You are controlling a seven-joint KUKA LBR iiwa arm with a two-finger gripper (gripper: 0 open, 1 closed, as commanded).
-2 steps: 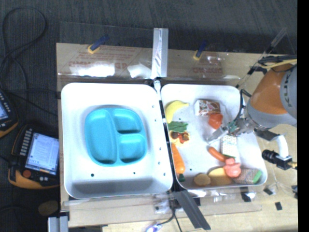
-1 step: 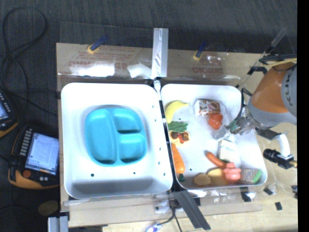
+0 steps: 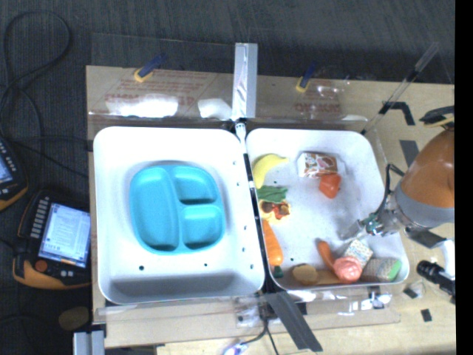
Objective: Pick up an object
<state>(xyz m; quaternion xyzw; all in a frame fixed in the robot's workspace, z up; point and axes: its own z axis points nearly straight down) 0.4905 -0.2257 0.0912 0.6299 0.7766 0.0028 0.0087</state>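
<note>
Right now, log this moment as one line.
end effector: low in right bin | nearest: checkered block | blue tray: left bin

The arm (image 3: 432, 180) reached in from the right edge of the view, its orange band uppermost and the grey wrist below it. It slanted down and to the left, ending in the pincer (image 3: 363, 226). The pincer was too small and blurred to make out further.

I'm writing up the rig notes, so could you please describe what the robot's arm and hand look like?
The grey arm has a rounded, glossy orange band above the wrist. Its small metallic grey hand looks thin and angular, with a bluish spot near its base. Finer details are too small to tell.
</note>
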